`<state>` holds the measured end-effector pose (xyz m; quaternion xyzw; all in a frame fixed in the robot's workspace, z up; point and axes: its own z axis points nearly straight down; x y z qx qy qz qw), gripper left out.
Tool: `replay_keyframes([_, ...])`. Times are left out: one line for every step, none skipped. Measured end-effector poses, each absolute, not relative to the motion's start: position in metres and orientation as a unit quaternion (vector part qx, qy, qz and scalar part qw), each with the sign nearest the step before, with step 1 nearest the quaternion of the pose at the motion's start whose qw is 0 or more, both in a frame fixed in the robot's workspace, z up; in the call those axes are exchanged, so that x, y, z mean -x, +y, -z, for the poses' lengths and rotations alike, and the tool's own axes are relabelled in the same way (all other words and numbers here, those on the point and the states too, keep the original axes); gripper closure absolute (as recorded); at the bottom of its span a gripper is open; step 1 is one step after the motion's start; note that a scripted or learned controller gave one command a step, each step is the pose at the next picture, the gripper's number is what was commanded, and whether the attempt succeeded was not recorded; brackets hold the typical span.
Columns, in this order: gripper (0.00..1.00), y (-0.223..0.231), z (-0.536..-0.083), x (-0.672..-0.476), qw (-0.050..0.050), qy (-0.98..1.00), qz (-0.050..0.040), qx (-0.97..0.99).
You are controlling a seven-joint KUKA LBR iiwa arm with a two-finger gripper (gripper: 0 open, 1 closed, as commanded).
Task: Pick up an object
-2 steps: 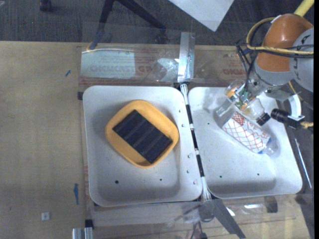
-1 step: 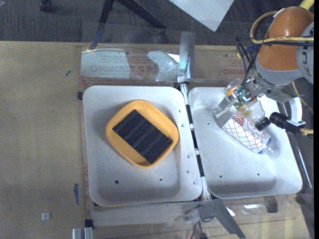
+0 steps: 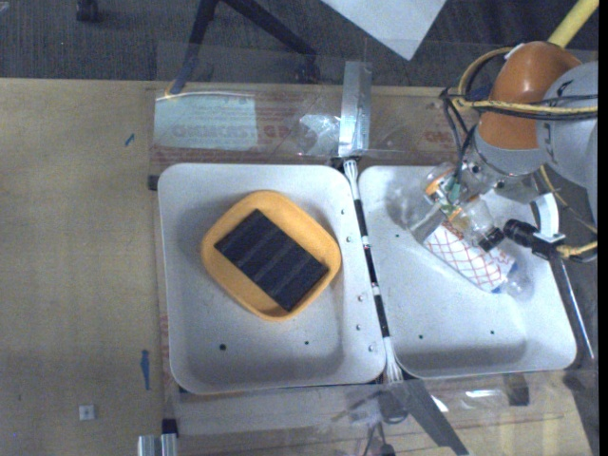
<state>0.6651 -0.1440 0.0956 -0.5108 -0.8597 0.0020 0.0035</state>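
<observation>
Your pincer (image 3: pixel 454 200) hangs low in the right bin (image 3: pixel 475 350), right by the clear packet with red checks (image 3: pixel 465 255). You cannot tell if it grips anything. Go slowly, press down on the packet's middle, then squeeze.

Arm (image 3: pixel 556 112) hides the red-checked object's (image 3: pixel 465 255) upper end.

Behind the bench there's a black office chair base (image 3: pixel 204 8) on dark carpet, plus a white sheet (image 3: pixel 380 3) lying near it. A strip of clear plastic wrap (image 3: pixel 256 122) runs along the bench's far edge behind the bins.
</observation>
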Motion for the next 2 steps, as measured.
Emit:
replay_keyframes([1.0, -0.144, -0.106, -0.666, 0.002, -0.859, -0.001, 0.511])
replay_keyframes([1.0, -0.128, -0.175, -0.666, -0.004, -0.94, 0.0008, 0.342])
